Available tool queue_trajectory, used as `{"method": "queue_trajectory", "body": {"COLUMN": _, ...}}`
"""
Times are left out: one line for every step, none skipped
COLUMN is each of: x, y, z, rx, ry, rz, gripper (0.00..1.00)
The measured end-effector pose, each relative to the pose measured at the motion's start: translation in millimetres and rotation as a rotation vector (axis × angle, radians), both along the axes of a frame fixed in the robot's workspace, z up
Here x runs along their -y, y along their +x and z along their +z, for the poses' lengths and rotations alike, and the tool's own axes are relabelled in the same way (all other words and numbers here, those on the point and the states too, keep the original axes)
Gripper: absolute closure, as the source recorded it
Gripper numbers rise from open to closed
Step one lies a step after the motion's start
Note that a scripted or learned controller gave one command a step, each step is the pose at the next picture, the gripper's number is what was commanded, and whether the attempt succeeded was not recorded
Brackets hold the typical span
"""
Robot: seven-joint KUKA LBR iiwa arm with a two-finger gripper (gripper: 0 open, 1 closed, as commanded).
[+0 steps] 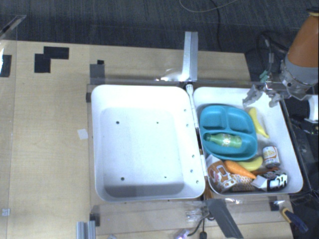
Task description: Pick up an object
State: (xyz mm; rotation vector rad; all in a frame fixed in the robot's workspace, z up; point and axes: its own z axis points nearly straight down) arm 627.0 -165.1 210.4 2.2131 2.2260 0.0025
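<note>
The right bin (291, 148) holds a blue divided plate (227, 122) with a green bottle (224, 140) lying on it. A yellow banana (258, 124) lies beside the plate's right edge. Toward the front are a small can (270, 156), a second banana (254, 164), an orange carrot (238, 169), a brown snack bag (221, 176) and a black-and-white packet (274, 181). My gripper (261, 99) hangs over the bin's far right corner, above the upper banana's tip, open with nothing between its fingers.
The left bin (139, 143) sits beside the right one, split from it by a thin ridge. A metal post (191, 56) rises behind the bins. Cables (219, 6) trail across the dark floor at the back.
</note>
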Motion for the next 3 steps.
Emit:
{"method": "queue_trajectory", "body": {"x": 4.7, "y": -71.6, "z": -96.8, "rx": 0.0, "ry": 0.001, "rz": -0.182, "gripper": 0.0}}
{"method": "queue_trajectory", "body": {"x": 13.0, "y": -136.6, "z": -75.7, "rx": 0.008, "ry": -0.002, "rz": 0.009, "gripper": 0.0}}
{"method": "queue_trajectory", "body": {"x": 22.8, "y": -96.3, "z": -117.7, "rx": 0.013, "ry": -0.003, "rz": 0.03, "gripper": 0.0}}
